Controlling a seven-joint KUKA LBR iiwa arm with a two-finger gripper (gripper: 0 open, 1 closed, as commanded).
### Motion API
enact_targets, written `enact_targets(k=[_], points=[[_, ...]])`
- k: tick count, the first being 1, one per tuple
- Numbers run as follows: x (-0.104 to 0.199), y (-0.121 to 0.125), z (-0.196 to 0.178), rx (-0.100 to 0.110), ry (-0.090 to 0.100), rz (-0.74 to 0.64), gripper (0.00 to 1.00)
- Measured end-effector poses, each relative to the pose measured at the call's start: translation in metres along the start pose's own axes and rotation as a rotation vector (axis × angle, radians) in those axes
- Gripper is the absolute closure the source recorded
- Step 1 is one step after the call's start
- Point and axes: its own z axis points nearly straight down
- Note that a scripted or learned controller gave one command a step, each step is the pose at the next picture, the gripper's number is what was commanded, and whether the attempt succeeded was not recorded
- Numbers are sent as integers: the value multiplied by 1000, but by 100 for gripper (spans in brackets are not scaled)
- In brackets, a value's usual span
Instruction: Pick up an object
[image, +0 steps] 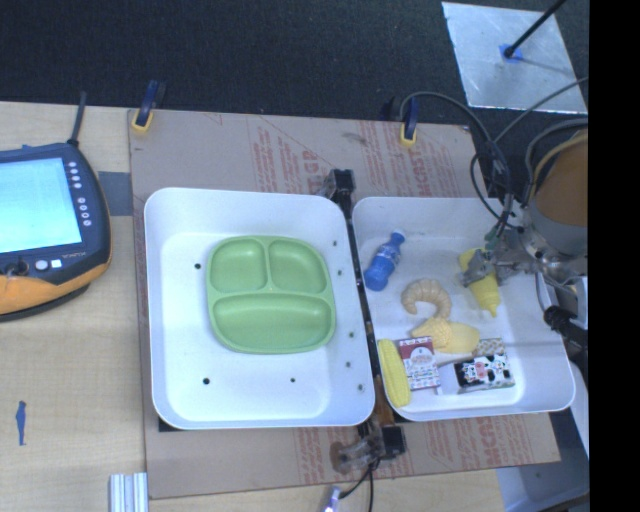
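Camera view: end effector (488, 268) is seen low in right bin (545, 390), beside small yellow piece (485, 293); whether it's open or holding anything can't be told. Piece is judged light, smooth, prob. slippery; best gripped across its middle.

Single fixed camera, mounted above the bench (60, 400), looking down at a slant. Both white bins fall within frame: left bin (170, 390) and right bin (545, 395), side by side. The arm (560, 190) enters from the frame's right. Moderate stand-off.
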Motion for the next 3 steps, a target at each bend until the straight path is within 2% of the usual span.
enact_targets(k=[1, 2, 3], points=[[53, 9, 10, 0, 2, 2, 100], [122, 52, -92, -5, 3, 4, 100], [167, 55, -90, -1, 3, 4, 100]])
